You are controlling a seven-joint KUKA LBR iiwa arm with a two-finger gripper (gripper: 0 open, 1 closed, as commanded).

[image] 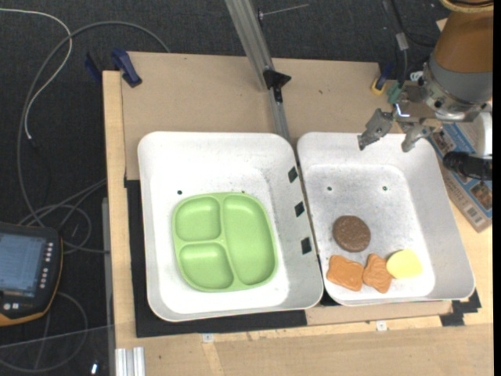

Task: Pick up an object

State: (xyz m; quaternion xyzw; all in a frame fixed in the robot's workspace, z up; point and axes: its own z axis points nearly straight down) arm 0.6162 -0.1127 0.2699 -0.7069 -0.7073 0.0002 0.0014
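Observation:
In the right bin (407,180) lie a round brown disc (351,233), two orange-brown pieces (345,272) (376,273) and a yellow piece (404,264), all near its front edge. My gripper (389,137) hangs above the back rim of the right bin, well behind those objects. Its two fingers (370,135) stand spread apart with nothing between them.
The left bin (156,210) holds a green three-part plate (225,240). A metal pole (249,30) slants down to the gap between the bins. Blue clamps (125,67) sit on the bench's back corners. A pendant (25,269) lies on the floor at far left.

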